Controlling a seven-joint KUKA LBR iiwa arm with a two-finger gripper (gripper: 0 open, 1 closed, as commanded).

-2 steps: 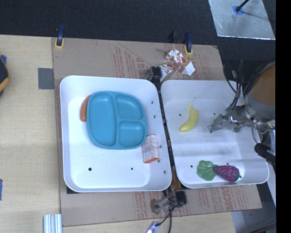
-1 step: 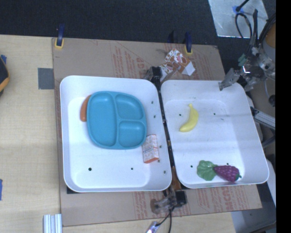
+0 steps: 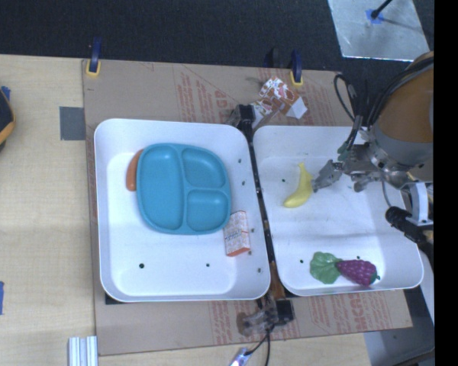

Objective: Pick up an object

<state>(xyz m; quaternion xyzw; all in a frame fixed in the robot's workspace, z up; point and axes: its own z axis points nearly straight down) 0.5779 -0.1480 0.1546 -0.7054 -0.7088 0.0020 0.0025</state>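
Bench: pale wood under a brown cardboard sheet (image 3: 175,90), dark floor behind; two white bins side by side.

Gripper (image 3: 326,175): low in the right bin (image 3: 382,277), arm entering from the right. Whether it is spread or closed cannot be told at this size. Nothing is seen held.

Banana (image 3: 298,187): yellow, lying on the right bin's floor just left of the gripper, apparently apart from it. Nearest candidate for the pick.

Grapes (image 3: 356,271): purple bunch with a green leaf (image 3: 324,268), near the right bin's front wall, well apart from the banana.

Left bin (image 3: 107,204): blue tray (image 3: 185,187), three compartments; an orange piece (image 3: 130,172) tucked under its left edge; a small packet (image 3: 237,232) at its lower right corner.

Handling note: the banana is curved and smooth, so close across its narrow width near the middle, with the fingers either side before descending. Its tapered end would likely slip.
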